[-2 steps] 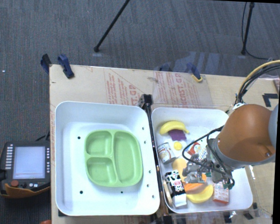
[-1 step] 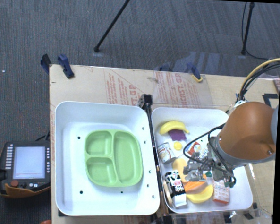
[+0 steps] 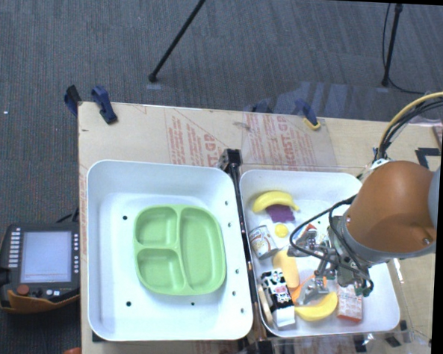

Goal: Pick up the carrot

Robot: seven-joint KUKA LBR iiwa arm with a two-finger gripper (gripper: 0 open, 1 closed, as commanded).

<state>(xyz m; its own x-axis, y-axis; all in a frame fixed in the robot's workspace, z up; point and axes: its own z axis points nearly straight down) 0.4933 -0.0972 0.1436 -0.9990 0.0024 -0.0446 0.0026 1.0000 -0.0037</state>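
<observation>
Orange carrot [image 3: 295,291] lies near the right bin's [image 3: 322,179] front edge, long axis front-to-back, just left of the pincer [image 3: 321,285]; whether that grips anything, I cannot tell.

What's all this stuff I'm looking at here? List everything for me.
Bins: two, white, side by side on the bench.
Divided plate: one, green, left bin.
Banana: one, yellow, right bin, far end.
Purple item: one, beside the banana.
Can: one, silver, right bin.
Carrot: one, orange, right bin, middle.
Carton: one, black and white, near edge.
Handheld screen: one, left of the bench.
Arm: one, orange band, over the right bin.
Gripper: one, beside the carrot.
</observation>
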